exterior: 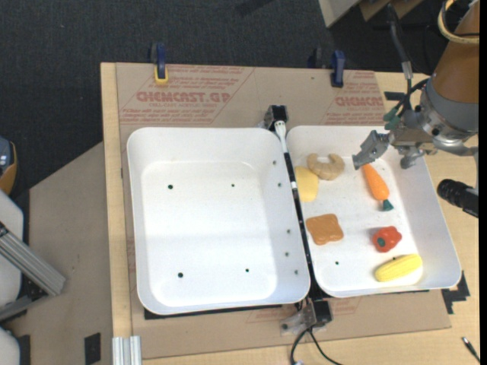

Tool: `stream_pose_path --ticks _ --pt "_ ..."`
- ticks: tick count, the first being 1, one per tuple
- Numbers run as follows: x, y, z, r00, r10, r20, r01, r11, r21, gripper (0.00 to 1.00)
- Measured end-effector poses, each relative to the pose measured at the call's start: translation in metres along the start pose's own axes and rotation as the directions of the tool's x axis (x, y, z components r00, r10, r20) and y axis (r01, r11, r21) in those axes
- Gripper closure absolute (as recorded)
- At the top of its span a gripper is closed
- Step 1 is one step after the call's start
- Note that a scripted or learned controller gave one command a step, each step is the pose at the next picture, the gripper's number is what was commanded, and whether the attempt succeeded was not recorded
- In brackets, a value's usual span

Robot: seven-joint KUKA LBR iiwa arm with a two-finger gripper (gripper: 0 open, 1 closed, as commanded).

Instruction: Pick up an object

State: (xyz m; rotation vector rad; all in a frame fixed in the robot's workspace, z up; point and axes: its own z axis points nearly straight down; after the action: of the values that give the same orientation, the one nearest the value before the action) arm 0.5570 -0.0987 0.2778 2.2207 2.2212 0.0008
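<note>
My gripper [389, 155] hangs over the far part of the right bin [434, 211], its two grey fingers [370, 149] spread apart and open with nothing between them. An orange carrot [375, 182] with a green end lies in the bin just in front of the fingertips, apart from them. Left of it are a beige pastry [326, 166] and a pale yellow fruit [306, 183] against the bin's left wall. Nearer the front lie an orange-brown toast slice [325, 229], a red pepper [386, 239] and a yellow corn cob [398, 268].
The left bin [144, 204] stands beside the right one, their walls meeting along a black divider strip [289, 181]. Both rest on a brown board [228, 90] held by blue clamps [159, 55] at the back. The arm's wrist [456, 97] comes in from the upper right.
</note>
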Motion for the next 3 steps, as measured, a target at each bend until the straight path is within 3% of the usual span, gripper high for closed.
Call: stream_pose_path --ticks 1,2,3 --pt "0.09 0.061 0.099 1.0 -0.009 -0.004 0.009 1.0 0.005 0.0" --pt "0.084 0.061 0.082 1.0 0.001 0.0 -0.001 1.0 -0.001 1.0" --pt "0.121 0.091 -0.038 1.0 -0.006 -0.001 0.006 1.0 -0.016 1.0"
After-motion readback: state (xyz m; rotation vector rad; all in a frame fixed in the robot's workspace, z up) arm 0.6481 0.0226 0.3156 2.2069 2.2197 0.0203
